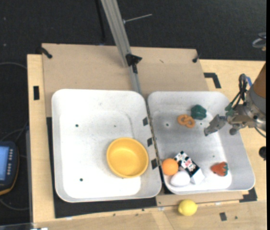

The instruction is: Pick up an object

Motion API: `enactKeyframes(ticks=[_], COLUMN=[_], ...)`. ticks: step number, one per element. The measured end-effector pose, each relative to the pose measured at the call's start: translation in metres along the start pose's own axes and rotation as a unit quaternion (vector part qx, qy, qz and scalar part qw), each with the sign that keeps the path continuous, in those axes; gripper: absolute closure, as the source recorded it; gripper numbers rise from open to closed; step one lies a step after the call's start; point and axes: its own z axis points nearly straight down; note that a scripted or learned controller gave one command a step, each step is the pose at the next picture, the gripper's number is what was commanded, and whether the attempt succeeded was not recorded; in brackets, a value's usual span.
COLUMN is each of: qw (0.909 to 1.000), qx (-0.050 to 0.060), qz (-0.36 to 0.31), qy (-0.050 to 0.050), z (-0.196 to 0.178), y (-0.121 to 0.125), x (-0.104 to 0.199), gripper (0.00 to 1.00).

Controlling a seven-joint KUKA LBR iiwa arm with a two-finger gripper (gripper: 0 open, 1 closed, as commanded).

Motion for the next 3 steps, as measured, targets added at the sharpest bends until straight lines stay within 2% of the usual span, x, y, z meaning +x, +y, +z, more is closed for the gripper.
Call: enactKeyframes(ticks=[1,2,3], qw=[1.0,1.0,1.0], qx=[0.0,0.001,0.003], qz=[0.0,0.003,0.003], qy=[0.0,-0.001,-0.001], z=[0.0,0.055,0.118], y=[0.0,0.009,0.008], x=[0.0,0.001,0.002], gripper=[0.0,0.0,0.0])
